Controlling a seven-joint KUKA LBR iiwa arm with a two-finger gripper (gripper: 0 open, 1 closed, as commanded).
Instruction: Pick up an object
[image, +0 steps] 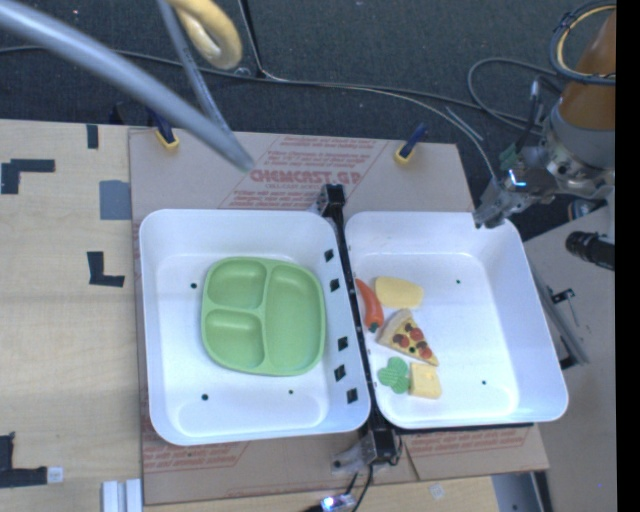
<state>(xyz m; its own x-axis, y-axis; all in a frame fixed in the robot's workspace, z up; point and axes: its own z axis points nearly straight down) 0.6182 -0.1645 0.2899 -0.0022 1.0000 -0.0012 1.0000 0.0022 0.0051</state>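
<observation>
In the right bin (520, 300) lie several toy foods near its left wall: a yellow piece (399, 292), an orange carrot (371, 304), a pizza slice (407, 336), a green broccoli-like piece (394, 377) and a yellow cheese block (426, 381). The gripper (492, 211) hangs at the bin's far right corner, above the rim and well away from the foods. Nothing shows between its fingers.
The left bin (165, 300) holds a green divided plate (263, 315). A black clip strip (340, 300) joins the two bins. The arm's grey wrist with orange band (585, 60) stands at the upper right. Cables run along the back.
</observation>
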